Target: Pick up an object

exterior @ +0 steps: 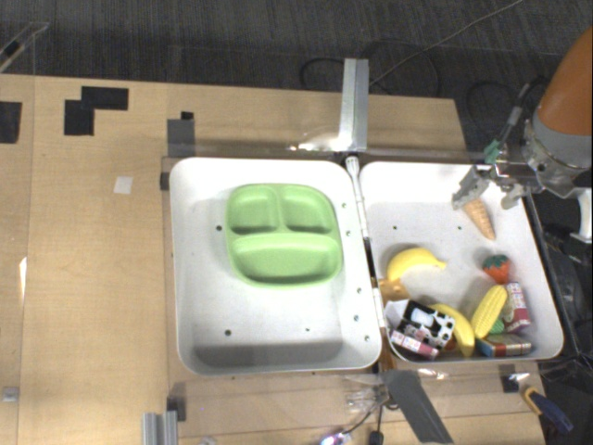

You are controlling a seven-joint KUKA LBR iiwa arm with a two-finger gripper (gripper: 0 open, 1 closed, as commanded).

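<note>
Dark ribbed carpet runs behind your pale wooden bench point(83, 248), whose surface carries a few black squares at the far left. You have two shallow white bins with rounded corners sitting side by side on it, divided by a metal rail. Look at the left bin point(199, 332): it holds a smooth, matte green tray point(282, 233) with three compartments, lying flat near the bin's middle. Your right bin point(417, 202) holds the small items. You will see the gripper point(487, 187) over that bin's far right corner, its two thin grey fingers spread wide apart with nothing between them; the orange band of the arm sits just above and to the right. Directly under the gap between the fingers, slightly toward you, lies an orange cone point(479, 217), short, tapered and faintly ridged, its point aimed toward the near side; whether the fingers touch it you cannot tell. Further down, a glossy curved yellow banana point(412, 266) lies mid-bin, a small red strawberry point(498, 267) with a green cap sits to its right, and a bumpy yellow corn cob point(489, 311) leans beside it. Near the front edge you have a black-and-white block point(423, 321) against another yellow piece, with small blurred coloured items alongside.
</note>
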